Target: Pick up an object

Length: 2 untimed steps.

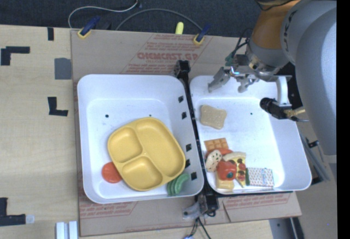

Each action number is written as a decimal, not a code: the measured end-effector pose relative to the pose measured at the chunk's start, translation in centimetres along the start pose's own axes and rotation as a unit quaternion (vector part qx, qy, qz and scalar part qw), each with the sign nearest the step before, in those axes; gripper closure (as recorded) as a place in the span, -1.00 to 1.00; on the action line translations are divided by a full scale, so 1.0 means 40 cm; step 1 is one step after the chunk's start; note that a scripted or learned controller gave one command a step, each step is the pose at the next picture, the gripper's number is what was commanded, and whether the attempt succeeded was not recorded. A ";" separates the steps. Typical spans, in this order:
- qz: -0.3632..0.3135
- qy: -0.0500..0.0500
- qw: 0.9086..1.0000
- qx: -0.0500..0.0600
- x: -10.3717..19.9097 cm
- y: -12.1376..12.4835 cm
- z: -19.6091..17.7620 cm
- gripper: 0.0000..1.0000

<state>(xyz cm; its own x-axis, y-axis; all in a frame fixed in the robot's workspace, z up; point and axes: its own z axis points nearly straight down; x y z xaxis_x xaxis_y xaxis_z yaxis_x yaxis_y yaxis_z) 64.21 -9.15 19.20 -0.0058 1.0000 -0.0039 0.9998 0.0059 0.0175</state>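
— Two shallow white bins (pixel 87 95) side by side; what's in the right one?

— A tan slice of toy bread (pixel 213 116) towards its far side, alone. Near edge: a waffle square (pixel 215 144), a cookie (pixel 213 160), a red tomato-like piece (pixel 226 169) and a patterned packet (pixel 261 177), clustered.

— And the gripper (pixel 231 82)?

— Over the right bin's far rim, fingers spread wide, nothing between them, apart from the bread.

— Left bin?

— A yellow divided plastic plate (pixel 146 153), an orange-red ball (pixel 111 173), a green piece (pixel 178 184).
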 end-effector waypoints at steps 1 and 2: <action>0.003 0.002 1.000 0.014 -0.016 -0.120 0.174 -1.00; 0.003 0.001 1.000 0.009 -0.008 -0.263 0.267 -1.00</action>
<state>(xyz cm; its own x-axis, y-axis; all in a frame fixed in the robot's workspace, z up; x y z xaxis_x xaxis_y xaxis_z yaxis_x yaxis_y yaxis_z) 53.89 -9.56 8.35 0.0007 1.0000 -0.0011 1.0000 -0.0007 -0.0004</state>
